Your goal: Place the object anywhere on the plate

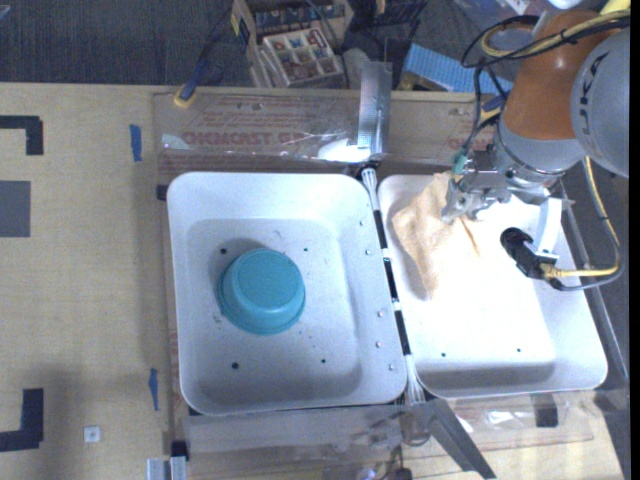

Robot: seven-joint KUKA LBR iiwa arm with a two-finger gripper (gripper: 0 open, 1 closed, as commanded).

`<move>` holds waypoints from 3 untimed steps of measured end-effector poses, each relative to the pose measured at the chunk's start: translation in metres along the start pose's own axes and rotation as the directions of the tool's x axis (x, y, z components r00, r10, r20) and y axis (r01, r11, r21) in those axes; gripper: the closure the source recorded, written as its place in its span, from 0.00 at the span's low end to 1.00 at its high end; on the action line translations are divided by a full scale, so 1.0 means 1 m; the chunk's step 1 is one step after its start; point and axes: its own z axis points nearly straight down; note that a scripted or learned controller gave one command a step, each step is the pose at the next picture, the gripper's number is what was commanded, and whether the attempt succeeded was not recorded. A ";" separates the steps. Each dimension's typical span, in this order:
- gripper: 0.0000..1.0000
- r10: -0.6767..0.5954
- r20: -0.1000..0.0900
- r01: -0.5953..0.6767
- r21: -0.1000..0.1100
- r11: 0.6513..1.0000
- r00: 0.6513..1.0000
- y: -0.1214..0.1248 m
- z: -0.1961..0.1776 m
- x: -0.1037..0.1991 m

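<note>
Jaws (462,204): I saw them over the upper left part of the right bin (520,368), at the upper right edge of the cloth; whether they were spread or pressed together I could not tell, and I could not tell if any fabric sat between them.

Cloth (420,236): beige, crumpled, lying in the right bin against its left wall, running from the upper corner down toward the middle of that side. A thin orange streak lay just right of it on the bin floor.

Arm (555,98): grey with an orange band above the wrist, reaching in from the right over the bin's upper edge. A black fitting with a yellow cable (580,271) hung beside the wrist, over the bin's right half.

Plate (262,290): teal, round, seen by me as dish-like, resting on the floor of the left bin (200,208), left of centre, well apart from the cloth.

Bins: white, shallow, side by side, touching along a shared divider.

Counter (80,268): light wood tone, with black corner marks and blue tape strips at left.
</note>
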 end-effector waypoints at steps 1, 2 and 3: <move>1.00 -0.002 0.000 0.002 -0.004 1.000 1.000 0.002 -0.026 0.000; 1.00 -0.392 -0.002 0.392 0.000 0.920 0.920 -0.016 -0.015 0.046; 1.00 -0.716 -0.001 0.716 -0.002 0.698 0.698 -0.019 -0.018 0.090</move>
